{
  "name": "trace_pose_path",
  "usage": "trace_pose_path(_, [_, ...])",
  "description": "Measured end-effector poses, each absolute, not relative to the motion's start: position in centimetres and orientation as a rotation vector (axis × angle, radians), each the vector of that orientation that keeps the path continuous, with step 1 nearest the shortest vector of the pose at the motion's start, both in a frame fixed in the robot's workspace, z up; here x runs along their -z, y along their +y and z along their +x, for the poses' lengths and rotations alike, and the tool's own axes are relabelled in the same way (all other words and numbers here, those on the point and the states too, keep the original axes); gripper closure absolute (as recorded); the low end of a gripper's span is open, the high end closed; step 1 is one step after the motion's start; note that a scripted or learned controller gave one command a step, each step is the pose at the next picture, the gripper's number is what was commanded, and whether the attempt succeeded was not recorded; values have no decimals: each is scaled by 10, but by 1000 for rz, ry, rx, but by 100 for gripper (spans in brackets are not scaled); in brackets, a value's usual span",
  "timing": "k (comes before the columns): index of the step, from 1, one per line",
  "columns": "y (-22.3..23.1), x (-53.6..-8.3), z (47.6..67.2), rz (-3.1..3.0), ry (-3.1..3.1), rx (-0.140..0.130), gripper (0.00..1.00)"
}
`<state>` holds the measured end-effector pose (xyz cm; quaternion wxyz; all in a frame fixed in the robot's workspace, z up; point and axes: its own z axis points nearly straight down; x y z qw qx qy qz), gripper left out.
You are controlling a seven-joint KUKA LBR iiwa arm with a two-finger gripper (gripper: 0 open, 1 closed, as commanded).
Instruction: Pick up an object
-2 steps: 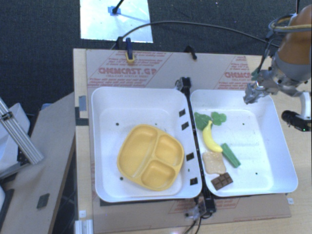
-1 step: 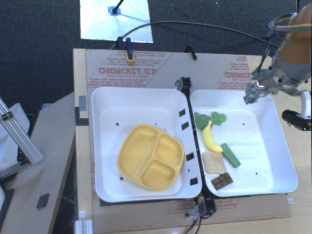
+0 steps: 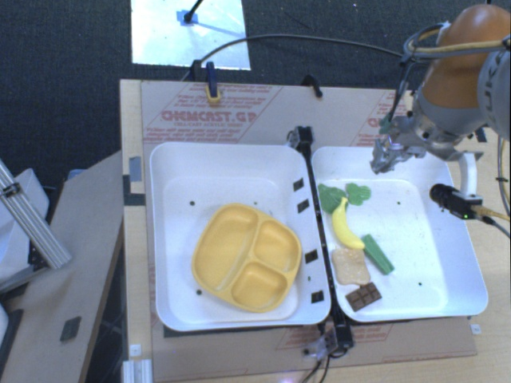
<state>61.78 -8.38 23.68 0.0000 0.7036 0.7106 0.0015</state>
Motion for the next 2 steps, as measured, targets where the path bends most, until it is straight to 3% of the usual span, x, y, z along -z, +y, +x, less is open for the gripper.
trace_pose_path(2, [22, -217, 593, 2213, 2233, -1, 100])
